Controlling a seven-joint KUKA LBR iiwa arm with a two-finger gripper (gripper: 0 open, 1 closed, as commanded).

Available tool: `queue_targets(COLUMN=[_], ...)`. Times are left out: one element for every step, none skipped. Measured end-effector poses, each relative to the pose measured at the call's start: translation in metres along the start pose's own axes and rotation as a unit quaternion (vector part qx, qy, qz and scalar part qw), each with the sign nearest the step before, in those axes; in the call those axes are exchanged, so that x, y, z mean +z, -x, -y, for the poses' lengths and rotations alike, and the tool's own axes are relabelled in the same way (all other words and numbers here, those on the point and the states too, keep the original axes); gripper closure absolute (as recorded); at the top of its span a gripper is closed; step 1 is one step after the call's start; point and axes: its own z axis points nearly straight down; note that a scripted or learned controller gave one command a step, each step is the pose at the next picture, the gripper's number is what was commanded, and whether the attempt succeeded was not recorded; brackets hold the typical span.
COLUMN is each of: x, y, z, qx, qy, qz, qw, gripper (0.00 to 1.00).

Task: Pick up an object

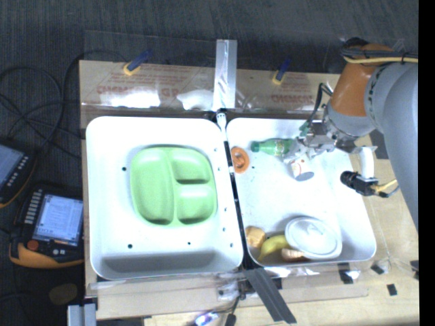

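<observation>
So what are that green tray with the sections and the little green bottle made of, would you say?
The green tray looks like moulded plastic: one even pale green, matte, with rounded, softly pressed compartments. The green bottle, lying on its side in the right bin, seems to be clear tinted plastic, since it looks see-through and glossy with a light cap; glass can't be ruled out at this size.

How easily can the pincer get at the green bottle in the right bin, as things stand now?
Probably yes. The pincer hovers just right of the green bottle, which lies on its side on the right bin floor. The orange disc sits on the bottle's far side, so nothing stands between them.
</observation>
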Motion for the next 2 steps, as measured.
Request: queue_targets(x=[-0.067,-0.027], y=[-0.071,-0.061], z=[-0.031,-0.034], qx=[0.021,-0.059], qy=[0.001,0.007], qz=[-0.003,-0.002], qw=[0.9998,0.9983], gripper=[1.00,1.00])
